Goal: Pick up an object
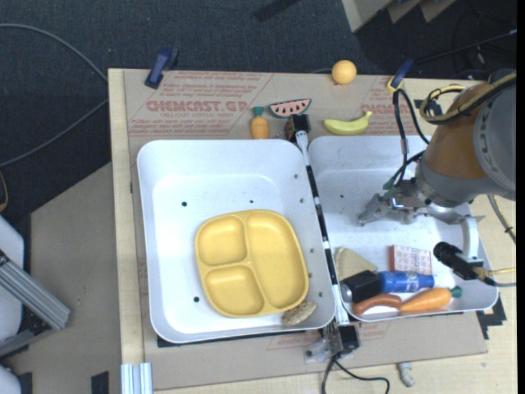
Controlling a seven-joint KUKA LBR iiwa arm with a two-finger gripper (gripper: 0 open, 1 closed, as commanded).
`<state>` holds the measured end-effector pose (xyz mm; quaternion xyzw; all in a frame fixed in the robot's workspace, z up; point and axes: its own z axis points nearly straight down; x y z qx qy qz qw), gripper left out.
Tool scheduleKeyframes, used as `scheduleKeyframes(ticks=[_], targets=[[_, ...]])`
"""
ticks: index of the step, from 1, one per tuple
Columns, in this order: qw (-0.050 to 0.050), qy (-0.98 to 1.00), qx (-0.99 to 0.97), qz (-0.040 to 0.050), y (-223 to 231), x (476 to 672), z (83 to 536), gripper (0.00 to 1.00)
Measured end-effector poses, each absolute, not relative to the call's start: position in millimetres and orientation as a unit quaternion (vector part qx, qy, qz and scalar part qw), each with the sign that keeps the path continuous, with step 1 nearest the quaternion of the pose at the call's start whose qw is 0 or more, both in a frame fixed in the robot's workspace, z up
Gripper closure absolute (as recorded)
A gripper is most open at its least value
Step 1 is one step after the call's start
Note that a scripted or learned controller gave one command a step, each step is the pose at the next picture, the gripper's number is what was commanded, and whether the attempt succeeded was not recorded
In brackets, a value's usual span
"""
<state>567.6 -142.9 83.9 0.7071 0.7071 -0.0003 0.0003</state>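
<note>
Camera view: task looks barely begun, no object lifted yet. The grey arm w/ orange band reaches in from the right and its two-finger gripper [385,207] sits low over the bare far-left part of the right shallow white bin [361,150]. The fingers [371,213] look spread a little, w/ nothing seen between them, so no grasp so far as I can judge.

Candidate objects all lie along the near side of the right bin, well apart from the gripper: an orange plastic toy carrot [426,300], a blue tube-shaped bottle [404,282] touching a black block-like item [361,286], a small red-and-white flat packet [410,259], a tan wedge-shaped piece [351,261]. They're crowded, touching or just beside each other; carrot looks smooth and tapered, prob. slippery to pinch.

Left bin holds a yellow three-compartment plastic plate [250,261]. Left to do: move over, close on one item, lift.
</note>
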Motion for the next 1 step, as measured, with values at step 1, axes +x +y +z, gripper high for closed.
scheduleKeyframes(ticks=[1], targets=[[0.002,0.706,0.708,-0.0005,-214.4,479.0,177.0,0.00]])
